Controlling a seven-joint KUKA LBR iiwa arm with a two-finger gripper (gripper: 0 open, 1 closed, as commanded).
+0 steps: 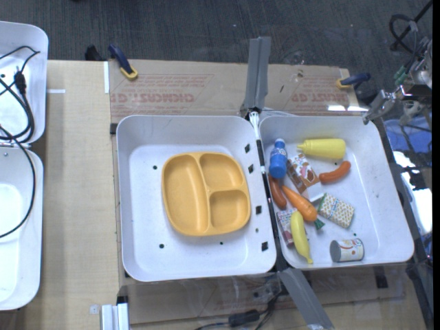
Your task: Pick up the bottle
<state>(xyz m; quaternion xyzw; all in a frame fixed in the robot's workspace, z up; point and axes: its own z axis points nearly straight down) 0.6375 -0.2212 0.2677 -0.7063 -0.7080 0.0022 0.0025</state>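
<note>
1. There are two white bins on the desk. The left bin (137,205) holds one yellow divided tray (205,192) with three compartments, lying flat near its middle. The right bin (385,205) holds all the loose items, so my work is there.
2. I count two bottles. One is a blue bottle (277,158) with a white cap, lying close against the right bin's left wall. The other is a yellow squeeze bottle (322,148), on its side just beside it, near the far wall.
3. My pincer (385,105) seems to sit by the right bin's far right corner, well apart from both bottles. I cannot tell whether it is released or clenched, and nothing is visibly in it.
4. I judge the yellow bottle the easier pick, since it has free room around it. The blue one is hemmed in by the wall and a snack packet (301,170).
5. The other items, counted:
   - two sausages (335,172)
   - one carrot (299,201)
   - one banana (300,236)
   - one small carton (335,210)
   - one can (347,249)
6. They lie piled loosely, several touching, apparently tipped in rather than arranged.
</note>
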